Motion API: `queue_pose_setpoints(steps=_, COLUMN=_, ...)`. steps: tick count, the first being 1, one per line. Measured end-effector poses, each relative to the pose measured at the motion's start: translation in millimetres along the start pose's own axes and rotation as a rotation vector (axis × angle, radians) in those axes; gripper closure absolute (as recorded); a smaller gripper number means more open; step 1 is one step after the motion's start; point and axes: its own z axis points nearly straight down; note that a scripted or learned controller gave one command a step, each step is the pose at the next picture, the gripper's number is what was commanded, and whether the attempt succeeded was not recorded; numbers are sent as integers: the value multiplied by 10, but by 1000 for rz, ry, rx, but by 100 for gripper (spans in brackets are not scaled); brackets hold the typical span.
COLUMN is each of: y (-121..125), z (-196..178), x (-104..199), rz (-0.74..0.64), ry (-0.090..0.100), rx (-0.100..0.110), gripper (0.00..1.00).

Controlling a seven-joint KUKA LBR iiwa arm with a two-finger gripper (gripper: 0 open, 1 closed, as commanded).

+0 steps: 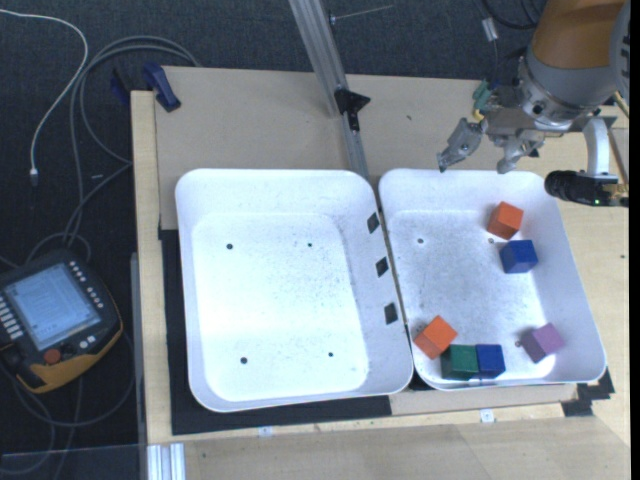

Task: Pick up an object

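The hand (478,153) hangs above the far rim of the right bin (570,268), over bare bench (250,118), with its two fingers spread apart and nothing between them. All the candidates for picking lie in that right bin: an orange cube (506,219) and a blue cube (518,256) near the far right side, a second orange cube (435,336) at the near edge, a green cube (461,360) and a dark blue cube (489,359) touching each other just beside it, and a purple block (543,341) toward the near right corner. The left bin (280,288) holds none of them. The step in hand looks like the approach, and the far orange cube is probably the easiest target, being nearest the hand and standing apart from its neighbour, so both fingers could drop past its sides. The hand would do well to square its fingers to two flat faces and come straight down, since the cube sits turned at an angle to the bin walls. The green and dark blue pair would be harder, with no gap between them for a finger. The cubes look like small, hard, matte painted blocks with crisp edges; the bins are smooth white shallow trays with rounded corners and speckled floors, on which a nudged cube might slide.
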Motion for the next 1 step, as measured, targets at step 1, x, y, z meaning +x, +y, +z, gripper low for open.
queue_pose_setpoints(steps=1, y=-32, z=55, x=-521, rz=6, ry=-4, rx=-2, gripper=0)
